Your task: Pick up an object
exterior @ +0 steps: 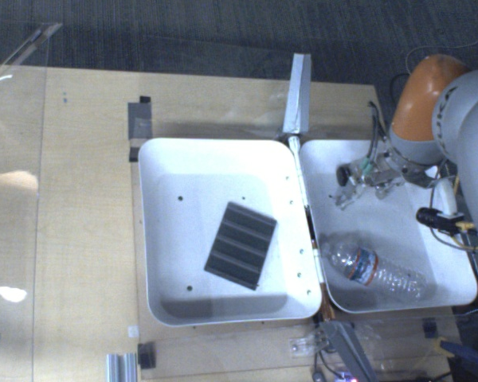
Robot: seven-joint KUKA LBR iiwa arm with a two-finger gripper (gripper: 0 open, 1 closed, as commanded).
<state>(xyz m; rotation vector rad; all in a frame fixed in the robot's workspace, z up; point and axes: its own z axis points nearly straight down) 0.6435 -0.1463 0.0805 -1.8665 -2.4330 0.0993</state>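
A clear plastic bottle (372, 267) with a blue label lies on its side in the right bin (462, 293), near the front. A dark ribbed rectangular block (240, 245) lies flat in the left bin (163, 213). My gripper (342, 187) hangs over the back left part of the right bin, above and behind the bottle and apart from it. It is open, with nothing between its fingers.
The grey arm with its orange band (426, 94) comes in over the right bin's back right corner. Cables (446, 221) trail along that bin's right side. A metal post (297, 94) stands behind the seam between the bins.
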